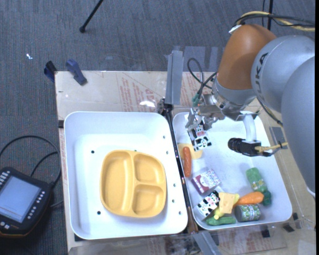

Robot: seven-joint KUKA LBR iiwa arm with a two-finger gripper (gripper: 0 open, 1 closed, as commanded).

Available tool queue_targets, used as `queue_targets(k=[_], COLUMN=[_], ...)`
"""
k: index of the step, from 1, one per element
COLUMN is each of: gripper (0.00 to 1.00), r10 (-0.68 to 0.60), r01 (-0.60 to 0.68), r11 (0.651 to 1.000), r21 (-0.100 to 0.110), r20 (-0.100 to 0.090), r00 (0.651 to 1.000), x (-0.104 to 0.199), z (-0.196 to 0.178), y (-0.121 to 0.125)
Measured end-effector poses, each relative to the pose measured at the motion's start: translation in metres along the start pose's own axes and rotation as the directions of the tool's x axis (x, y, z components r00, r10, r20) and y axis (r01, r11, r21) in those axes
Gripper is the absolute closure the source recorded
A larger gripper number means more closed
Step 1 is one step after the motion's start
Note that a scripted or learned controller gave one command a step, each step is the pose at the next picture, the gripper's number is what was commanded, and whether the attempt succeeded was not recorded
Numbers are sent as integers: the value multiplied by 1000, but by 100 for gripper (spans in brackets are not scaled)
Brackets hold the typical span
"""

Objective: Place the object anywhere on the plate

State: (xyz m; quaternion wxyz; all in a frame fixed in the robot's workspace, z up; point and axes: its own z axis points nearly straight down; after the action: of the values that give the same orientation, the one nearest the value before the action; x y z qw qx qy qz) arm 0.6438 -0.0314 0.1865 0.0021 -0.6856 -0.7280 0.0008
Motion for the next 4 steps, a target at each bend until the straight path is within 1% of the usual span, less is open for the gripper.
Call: queue_targets(k=[1,2,3,4], gripper=[100,100,0,0], r10=[48,-192,-190,-190], r01=[-48,192,190,190], r11=[999,981,982,982], r21=[1,3,2,2], r20=[1,1,1,1], r00=[999,981,982,982], x=[77,136,135,135], z=[1,2,1,1], y=[-72,-107,-106,-106])
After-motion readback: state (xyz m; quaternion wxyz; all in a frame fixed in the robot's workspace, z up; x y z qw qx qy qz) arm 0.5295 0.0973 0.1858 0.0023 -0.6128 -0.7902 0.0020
